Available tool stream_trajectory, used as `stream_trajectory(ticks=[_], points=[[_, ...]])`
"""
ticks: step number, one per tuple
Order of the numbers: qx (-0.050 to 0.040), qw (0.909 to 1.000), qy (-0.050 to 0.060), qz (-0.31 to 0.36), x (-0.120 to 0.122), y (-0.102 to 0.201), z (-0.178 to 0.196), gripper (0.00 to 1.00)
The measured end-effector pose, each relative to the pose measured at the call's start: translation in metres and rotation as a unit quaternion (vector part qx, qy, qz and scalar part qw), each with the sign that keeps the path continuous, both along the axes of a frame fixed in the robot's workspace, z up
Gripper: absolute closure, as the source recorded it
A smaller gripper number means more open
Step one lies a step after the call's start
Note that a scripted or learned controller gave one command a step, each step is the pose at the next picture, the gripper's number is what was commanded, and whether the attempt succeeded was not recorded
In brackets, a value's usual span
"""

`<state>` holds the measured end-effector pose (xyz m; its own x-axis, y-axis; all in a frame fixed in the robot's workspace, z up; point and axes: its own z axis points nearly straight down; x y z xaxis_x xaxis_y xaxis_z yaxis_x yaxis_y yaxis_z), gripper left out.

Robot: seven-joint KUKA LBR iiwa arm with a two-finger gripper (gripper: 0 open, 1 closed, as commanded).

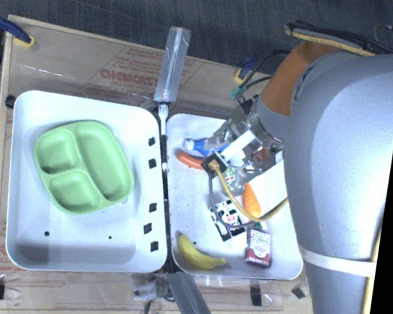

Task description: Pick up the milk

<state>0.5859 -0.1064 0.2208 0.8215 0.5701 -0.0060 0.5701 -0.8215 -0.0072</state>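
1. While my arm reaches in from the right, my gripper (pixel 233 149) hangs over the right bin (pixel 187 243); whether it is clenched, I cannot tell.
2. The milk (pixel 227 215) lies nearer, just left of the red carton (pixel 259 247).
3. A banana (pixel 199 254) rests near the bin's near rim.
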Motion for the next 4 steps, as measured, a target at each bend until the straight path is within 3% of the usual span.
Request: stream_trajectory(ticks=[1, 2, 3, 4], points=[[-0.0002, 0.9807, -0.003, -0.196, 0.003, -0.034, -0.101, 0.0], [-0.0004, 0.9962, -0.001, -0.087, 0.037, -0.052, -0.075, 0.0], [-0.0009, 0.9884, -0.001, -0.152, 0.041, -0.063, -0.005, 0.0], [-0.0008, 0.9884, 0.0, -0.152, 0.041, -0.062, -0.005, 0.0]])
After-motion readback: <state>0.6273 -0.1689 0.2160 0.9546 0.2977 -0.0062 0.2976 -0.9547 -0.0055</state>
